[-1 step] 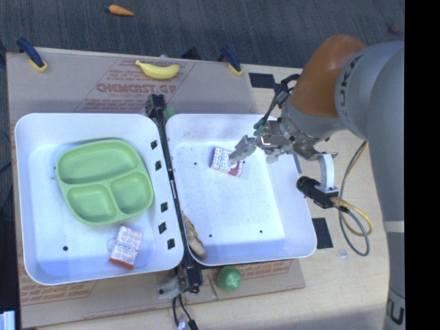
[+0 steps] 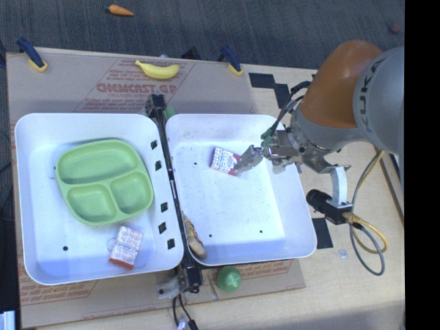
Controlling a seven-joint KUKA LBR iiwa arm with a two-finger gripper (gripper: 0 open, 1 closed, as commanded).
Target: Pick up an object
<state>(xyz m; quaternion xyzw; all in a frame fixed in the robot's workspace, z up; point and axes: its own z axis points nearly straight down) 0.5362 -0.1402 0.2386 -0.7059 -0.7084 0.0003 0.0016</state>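
I'm mid-grasp: claw (image 2: 249, 158) is low in the right bin (image 2: 289, 243), tips touching the small packet (image 2: 223, 160) at its tip. Can't tell its opening. Next: confirm grip, then lift.

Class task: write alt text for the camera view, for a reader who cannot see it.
A grey arm's gripper reaches from the right into the right white bin, its tip at a small patterned packet. The left bin holds a green divided tray and an orange-and-white packet. A toy banana lies on cardboard behind the bins.
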